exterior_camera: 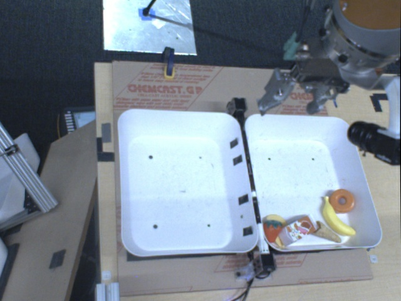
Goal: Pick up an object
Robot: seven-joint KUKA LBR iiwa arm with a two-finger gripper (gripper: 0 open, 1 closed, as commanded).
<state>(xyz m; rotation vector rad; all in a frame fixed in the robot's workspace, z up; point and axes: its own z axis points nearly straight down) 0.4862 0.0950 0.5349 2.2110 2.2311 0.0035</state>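
Several small objects lie along the near edge of the right bin (pixel 301 162): a yellow banana (pixel 336 217), an orange ring-shaped piece (pixel 342 199), a red-orange round item (pixel 273 227), a white and red packet (pixel 297 229) and a brown wedge (pixel 327 233). My gripper (pixel 292 103) hangs above the far rim of the right bin, well away from these objects. It is open, and nothing sits between its grey fingers (pixel 270 100).
The left bin (pixel 131 168) adjoins the right one along a black-clipped seam. Beyond the bins lie a shiny metal sheet (pixel 149 14) and a yellow clamp (pixel 169 64). A black cylinder (pixel 371 140) juts in over the right rim. An aluminium rail (pixel 25 174) stands far left.
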